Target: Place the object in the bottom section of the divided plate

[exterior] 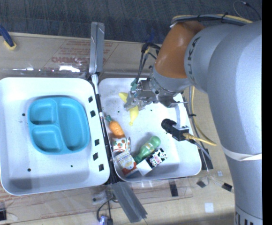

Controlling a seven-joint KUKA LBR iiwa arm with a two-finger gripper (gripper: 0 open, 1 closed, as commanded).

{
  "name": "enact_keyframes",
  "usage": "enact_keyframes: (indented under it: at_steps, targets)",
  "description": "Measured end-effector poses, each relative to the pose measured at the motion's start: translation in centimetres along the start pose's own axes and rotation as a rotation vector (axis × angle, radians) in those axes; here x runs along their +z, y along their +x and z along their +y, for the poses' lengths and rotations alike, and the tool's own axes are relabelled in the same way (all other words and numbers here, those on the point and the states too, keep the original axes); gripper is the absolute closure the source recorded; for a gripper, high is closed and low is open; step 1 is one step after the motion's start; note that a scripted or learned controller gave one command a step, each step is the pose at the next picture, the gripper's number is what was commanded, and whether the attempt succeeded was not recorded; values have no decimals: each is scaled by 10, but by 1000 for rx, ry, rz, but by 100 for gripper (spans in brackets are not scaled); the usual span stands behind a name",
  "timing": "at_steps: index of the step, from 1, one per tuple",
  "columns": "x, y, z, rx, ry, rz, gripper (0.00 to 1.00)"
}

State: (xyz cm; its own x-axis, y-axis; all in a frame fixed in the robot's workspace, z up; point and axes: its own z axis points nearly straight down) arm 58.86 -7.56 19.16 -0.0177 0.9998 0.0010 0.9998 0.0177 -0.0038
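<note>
Two white bins are lying side by side before you: the left bin (9, 172) is carrying the blue divided plate (58, 124), and the right bin (187, 165) is keeping the yellow banana (132, 112), where the gripper (137, 99) is sitting right over it; whether its claw is apart or together, you cannot tell

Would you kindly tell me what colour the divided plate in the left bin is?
The divided plate is light blue, seen clearly in the camera view.

even overhead light, bright on white bins (14, 182), soft shadows, slight blur, low-res, dim bkgd up top.
</note>
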Motion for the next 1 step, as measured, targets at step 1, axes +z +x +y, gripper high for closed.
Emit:
enact_keyframes:
  at_steps: [1]
  targets:
    - [-60,85,-27,-414,-2,-2,100]
